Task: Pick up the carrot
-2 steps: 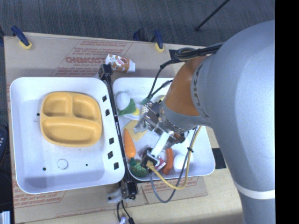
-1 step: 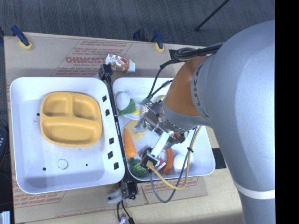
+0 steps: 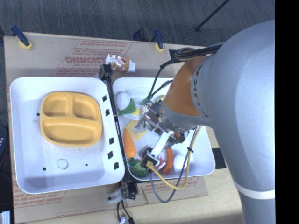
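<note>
Hand (image 3: 150, 119) is down over the clutter, can't tell if it's apart or together, and the carrot (image 3: 129, 143) lies just beside it toward the bin wall (image 3: 119, 139), so it risks grabbing the neighbouring green toy (image 3: 136, 166) instead.

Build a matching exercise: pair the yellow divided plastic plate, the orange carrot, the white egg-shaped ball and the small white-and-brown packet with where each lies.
Things:
1. yellow divided plastic plate
2. orange carrot
3. white egg-shaped ball
4. small white-and-brown packet

Places:
A. in the view's right white bin, along its left wall
B. on the brown cardboard, outside the bins
C. in the view's left white bin
D. in the right bin's upper left corner

Pairs: 1-C; 2-A; 3-D; 4-B
</note>
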Available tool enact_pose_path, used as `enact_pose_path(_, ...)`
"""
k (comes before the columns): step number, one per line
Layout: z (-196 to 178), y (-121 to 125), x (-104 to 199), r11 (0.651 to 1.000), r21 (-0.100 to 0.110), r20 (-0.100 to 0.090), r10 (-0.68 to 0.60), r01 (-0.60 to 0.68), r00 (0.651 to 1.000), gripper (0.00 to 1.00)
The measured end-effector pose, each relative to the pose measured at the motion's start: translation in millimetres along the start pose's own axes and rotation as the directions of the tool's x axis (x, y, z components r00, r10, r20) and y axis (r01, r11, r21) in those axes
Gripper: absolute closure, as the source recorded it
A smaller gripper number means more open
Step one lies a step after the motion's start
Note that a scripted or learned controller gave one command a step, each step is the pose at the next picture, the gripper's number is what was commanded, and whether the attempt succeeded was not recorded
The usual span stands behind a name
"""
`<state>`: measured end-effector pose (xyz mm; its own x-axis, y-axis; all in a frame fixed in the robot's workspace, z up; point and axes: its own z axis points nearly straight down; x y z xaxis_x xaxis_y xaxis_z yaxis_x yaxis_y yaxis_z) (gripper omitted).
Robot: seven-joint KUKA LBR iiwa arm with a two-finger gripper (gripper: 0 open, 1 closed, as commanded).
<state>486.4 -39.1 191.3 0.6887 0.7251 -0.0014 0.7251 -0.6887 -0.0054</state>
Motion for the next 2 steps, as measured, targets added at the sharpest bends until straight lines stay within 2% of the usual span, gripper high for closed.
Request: enact_pose_path(2, 0.0, 0.0, 0.0, 1.000, 0.000, 0.000, 0.000, 0.000, 1.000, 0.00)
